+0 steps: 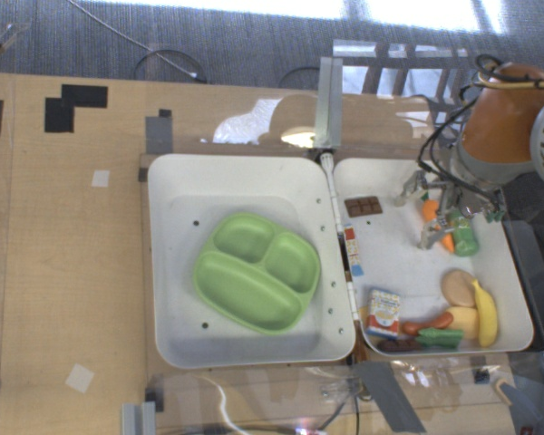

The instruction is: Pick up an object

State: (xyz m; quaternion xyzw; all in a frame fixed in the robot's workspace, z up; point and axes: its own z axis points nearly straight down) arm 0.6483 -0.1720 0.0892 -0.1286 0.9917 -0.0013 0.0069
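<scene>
The two-finger metal gripper (438, 214) is seen over the upper right part of the right shallow white bin (517, 333), hanging below the grey arm with its orange band (500, 125). Its fingers are spread apart, one towards the upper left and one lower down, and a small orange carrot-shaped toy (432, 211) is seen between them. Whether the fingers actually press on the toy cannot be told from this view. A small green block-shaped toy (466, 240) lies just beside the lower finger, to its right, with a further bit of orange touching it.

Further objects are gathered in the lower part of the same bin: a tan round bun-like piece (457, 286), a yellow plastic banana (486, 313) just beside it, a small printed carton (384, 311), a red sausage-shaped piece (428, 323) and a green pod-shaped piece (440, 337). A brown chocolate-bar tile (363, 207) lies near the upper left corner of that bin, well apart from the gripper.

In the left shallow white bin (177, 188) a light green divided plastic plate (257, 271) with three compartments is set near the middle.
</scene>
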